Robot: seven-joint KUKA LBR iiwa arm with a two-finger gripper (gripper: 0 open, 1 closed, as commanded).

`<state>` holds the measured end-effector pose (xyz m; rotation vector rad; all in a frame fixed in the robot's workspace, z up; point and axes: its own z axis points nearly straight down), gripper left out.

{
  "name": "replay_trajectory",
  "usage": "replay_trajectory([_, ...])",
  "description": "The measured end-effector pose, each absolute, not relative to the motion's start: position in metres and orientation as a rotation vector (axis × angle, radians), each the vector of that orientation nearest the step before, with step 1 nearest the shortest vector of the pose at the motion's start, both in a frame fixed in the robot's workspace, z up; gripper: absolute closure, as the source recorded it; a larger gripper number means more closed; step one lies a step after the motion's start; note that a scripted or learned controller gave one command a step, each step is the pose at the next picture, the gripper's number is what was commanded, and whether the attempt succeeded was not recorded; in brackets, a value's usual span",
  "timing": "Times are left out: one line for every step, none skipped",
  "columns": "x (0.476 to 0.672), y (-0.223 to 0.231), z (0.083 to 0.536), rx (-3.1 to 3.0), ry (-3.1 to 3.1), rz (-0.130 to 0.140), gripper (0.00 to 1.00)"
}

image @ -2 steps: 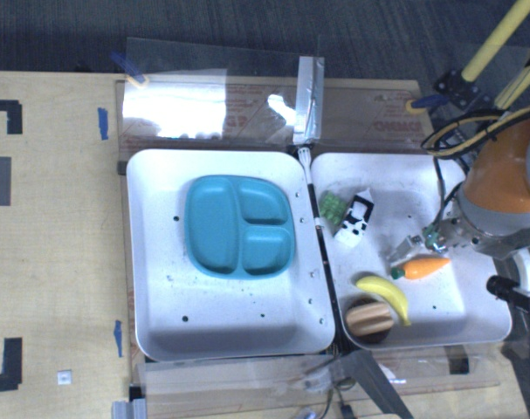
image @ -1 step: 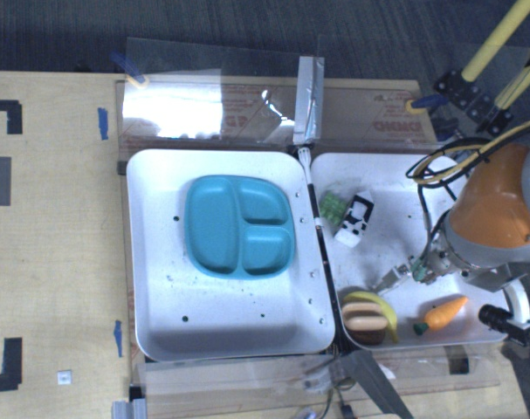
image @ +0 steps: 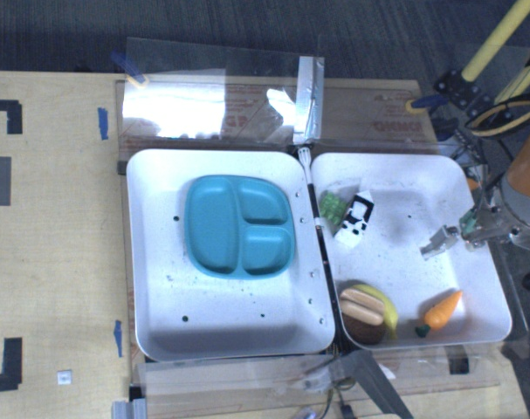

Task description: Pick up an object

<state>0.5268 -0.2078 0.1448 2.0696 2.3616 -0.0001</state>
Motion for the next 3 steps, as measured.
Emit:
replay_trajectory([0.597,-0.157,0.130,1.976,2.444,0.002,0.00])
replay_trajectory([0.631,-0.118,0.114,1.865,2.519,-0.007,0.00])
replay_trajectory([0.665,-0.111,0.107,2.193,2.274,-0.028,0.00])
